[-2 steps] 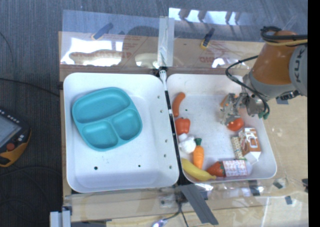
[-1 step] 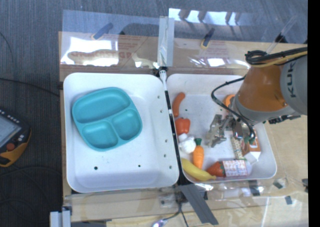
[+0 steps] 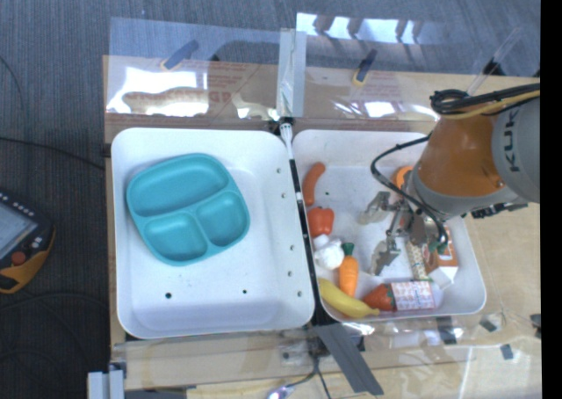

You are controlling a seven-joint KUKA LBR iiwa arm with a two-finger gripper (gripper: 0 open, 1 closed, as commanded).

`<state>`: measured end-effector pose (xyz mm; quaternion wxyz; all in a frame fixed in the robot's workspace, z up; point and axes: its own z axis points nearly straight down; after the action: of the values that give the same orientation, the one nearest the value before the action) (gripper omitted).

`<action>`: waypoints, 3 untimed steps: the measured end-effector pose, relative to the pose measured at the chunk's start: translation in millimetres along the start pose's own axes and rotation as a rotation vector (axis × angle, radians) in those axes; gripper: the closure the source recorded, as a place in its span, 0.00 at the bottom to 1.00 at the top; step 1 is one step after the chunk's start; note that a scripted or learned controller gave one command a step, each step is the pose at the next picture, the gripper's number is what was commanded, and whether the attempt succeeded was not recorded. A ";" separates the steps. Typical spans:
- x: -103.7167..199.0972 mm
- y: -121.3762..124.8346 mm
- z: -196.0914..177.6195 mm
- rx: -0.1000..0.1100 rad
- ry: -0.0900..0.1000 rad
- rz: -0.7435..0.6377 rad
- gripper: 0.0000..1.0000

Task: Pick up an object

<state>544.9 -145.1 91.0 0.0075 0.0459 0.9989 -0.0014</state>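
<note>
I hang over the right bin (image 3: 303,296), my gripper (image 3: 384,230) with its fingers spread apart and nothing between them. Below me lie a carrot (image 3: 349,276), a banana (image 3: 344,302) and a labelled tube (image 3: 411,295); a packet (image 3: 435,248) sits just beside me, though it is hard to make out. A blue divided plate (image 3: 187,207) rests in the left bin (image 3: 263,296).

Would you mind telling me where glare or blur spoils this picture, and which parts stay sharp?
Camera view: bright glare washes out the clear panels behind both bins; the gripper looks soft, its fingers hard to make out; the teal divided plate in the left bin is evenly lit and crisp; the banana reads clearly.
</note>
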 end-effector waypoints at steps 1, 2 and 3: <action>19.6 20.0 -0.9 0.001 -0.005 0.040 0.00; 45.3 39.3 -1.4 0.002 -0.006 0.035 0.00; 56.9 43.1 -1.7 0.001 -0.013 0.079 0.00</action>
<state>492.2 -96.9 91.8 0.0142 0.0855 0.9962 -0.0019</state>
